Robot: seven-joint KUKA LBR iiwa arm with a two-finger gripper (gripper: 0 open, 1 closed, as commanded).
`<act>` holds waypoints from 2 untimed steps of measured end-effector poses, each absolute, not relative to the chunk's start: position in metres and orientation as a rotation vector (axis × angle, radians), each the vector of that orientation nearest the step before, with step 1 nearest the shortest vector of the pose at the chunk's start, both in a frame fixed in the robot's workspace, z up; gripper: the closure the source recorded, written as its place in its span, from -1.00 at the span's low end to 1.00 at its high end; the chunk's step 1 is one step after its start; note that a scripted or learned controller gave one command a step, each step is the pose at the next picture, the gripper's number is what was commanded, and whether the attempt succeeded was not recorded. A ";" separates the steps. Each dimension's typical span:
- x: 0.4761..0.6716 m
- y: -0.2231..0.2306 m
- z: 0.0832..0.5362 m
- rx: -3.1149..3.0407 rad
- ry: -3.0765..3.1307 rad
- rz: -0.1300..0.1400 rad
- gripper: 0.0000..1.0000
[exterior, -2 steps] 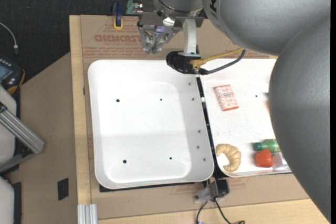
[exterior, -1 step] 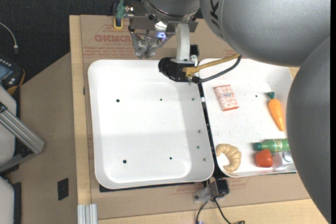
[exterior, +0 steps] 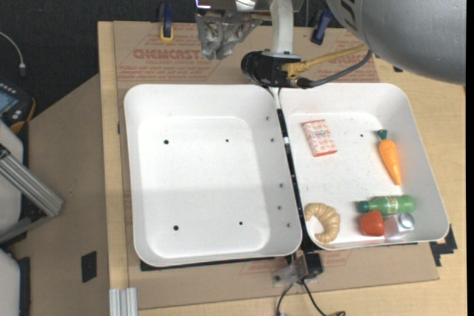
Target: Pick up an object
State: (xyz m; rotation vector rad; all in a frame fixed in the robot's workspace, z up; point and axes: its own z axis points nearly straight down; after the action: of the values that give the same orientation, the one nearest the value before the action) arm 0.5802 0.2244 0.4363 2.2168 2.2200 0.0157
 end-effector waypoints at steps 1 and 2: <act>0.543 0.224 0.416 2.222 2.225 -0.006 1.00; 0.548 0.224 0.504 2.216 2.220 0.017 1.00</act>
State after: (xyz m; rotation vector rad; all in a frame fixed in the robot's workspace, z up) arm 0.5477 0.2243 0.5044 2.2164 2.2198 0.0173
